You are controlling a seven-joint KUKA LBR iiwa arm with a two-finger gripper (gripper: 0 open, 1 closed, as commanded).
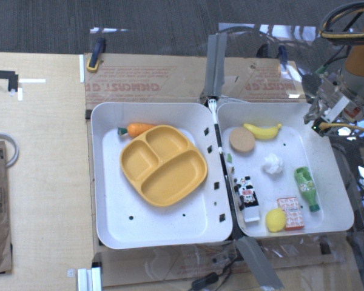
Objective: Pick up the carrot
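The carrot (138, 128), orange with a green top, lies in the left bin (109, 193) near its far left corner, just beyond the rim of a yellow divided plate (164, 163). My gripper (318, 119) hangs at the far right, over the far right rim of the right bin (333, 180), well away from the carrot. Nothing shows between its fingers.
The right bin holds a banana (262, 130), a tan round disc (242, 140), a crumpled white lump (273, 164), a green bottle (306, 188), a lemon (276, 220), a red-and-white packet (290, 213) and a black-and-white carton (247, 197). Cables crowd the right edge.
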